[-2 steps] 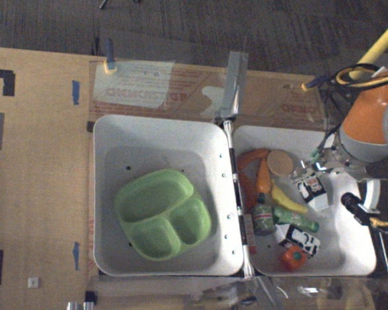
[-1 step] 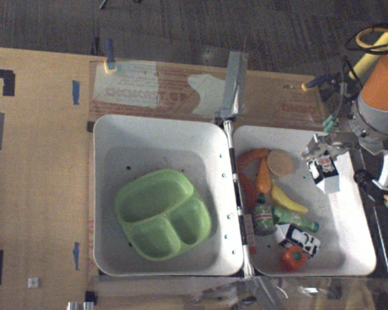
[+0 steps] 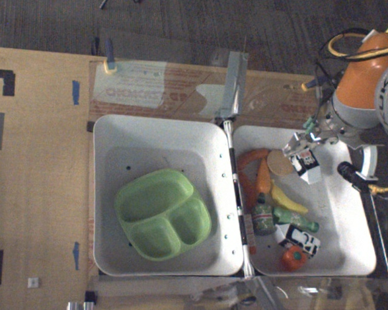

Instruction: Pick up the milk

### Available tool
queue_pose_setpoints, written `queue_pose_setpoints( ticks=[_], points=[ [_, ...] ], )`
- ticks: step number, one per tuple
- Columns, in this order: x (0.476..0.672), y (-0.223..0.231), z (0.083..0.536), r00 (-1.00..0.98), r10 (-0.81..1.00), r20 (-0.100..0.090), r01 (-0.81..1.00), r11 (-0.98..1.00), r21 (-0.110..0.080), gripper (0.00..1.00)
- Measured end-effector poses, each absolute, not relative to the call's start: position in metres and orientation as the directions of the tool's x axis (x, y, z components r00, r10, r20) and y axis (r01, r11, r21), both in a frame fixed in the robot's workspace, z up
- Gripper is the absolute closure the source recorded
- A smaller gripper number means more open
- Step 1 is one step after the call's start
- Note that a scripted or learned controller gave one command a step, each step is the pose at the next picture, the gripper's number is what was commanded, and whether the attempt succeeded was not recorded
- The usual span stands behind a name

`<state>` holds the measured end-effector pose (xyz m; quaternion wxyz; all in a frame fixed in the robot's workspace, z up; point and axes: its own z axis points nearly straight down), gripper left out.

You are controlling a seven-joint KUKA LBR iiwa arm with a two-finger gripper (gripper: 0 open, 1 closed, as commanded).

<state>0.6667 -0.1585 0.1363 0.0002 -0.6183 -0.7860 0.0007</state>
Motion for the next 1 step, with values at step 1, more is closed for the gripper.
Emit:
queue_pose_setpoints(
  ticks=[1],
  points=[
    [0.6489,-0.1115,0.2073,-0.146,0.989,-0.001,0.989,0.146,-0.001,1.00]
  ],
)
